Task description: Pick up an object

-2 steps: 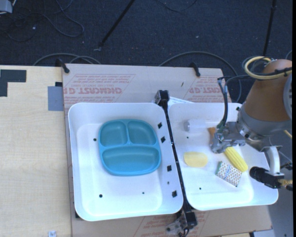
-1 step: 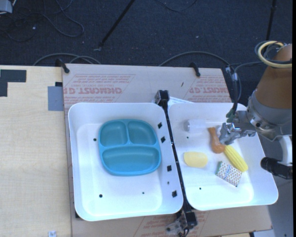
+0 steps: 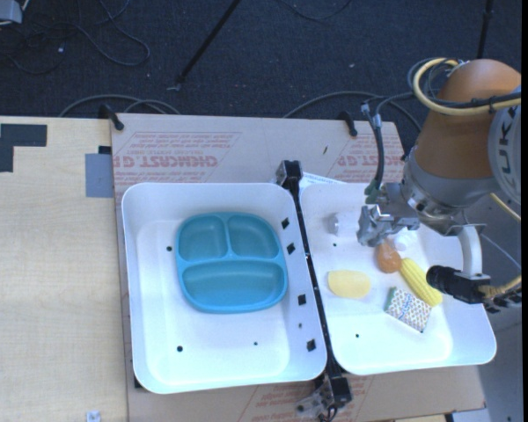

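The right bin (image 3: pixel 361 350) holds a pale yellow lemon-like piece (image 3: pixel 348 283), a small orange object (image 3: pixel 388 258), a yellow corn cob (image 3: pixel 420 280) and a patterned small box (image 3: pixel 408 309). My gripper (image 3: pixel 375 229) hangs low over the bin's upper part, just above and left of the orange object. Nothing shows between its tips. The arm's orange band (image 3: pixel 462 126) rises behind it at the right.
The left bin (image 3: pixel 150 341) holds a blue divided plate (image 3: pixel 230 261). A black divider (image 3: pixel 304 271) runs between the bins. Cardboard lies under both bins, with a wooden benchtop (image 3: pixel 44 271) to the left and cables on the dark floor behind.
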`<state>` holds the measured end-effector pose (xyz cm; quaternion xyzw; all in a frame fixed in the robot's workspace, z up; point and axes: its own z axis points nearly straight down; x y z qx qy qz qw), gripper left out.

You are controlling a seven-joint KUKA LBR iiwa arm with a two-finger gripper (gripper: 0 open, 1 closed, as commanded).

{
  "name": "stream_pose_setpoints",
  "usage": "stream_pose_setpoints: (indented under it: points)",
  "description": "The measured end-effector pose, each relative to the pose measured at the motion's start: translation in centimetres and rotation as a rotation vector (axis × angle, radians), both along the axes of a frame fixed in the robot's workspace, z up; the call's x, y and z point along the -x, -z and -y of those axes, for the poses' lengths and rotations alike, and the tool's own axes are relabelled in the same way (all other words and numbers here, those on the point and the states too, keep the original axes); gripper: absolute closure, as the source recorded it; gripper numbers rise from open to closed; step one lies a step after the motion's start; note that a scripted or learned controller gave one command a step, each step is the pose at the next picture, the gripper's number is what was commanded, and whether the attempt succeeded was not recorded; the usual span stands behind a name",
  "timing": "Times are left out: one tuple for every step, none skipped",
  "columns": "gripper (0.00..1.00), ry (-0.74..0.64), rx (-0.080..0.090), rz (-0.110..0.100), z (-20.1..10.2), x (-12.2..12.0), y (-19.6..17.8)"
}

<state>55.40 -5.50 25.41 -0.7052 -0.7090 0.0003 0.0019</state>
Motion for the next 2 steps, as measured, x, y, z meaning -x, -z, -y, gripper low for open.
stream_pose_setpoints:
  points:
    - [1.00, 0.000, 0.000, -0.001, -5.7, -1.3, -0.1]
    - [1.00, 0.001, 0.002, -0.001, -10.0, -3.6, 0.3]
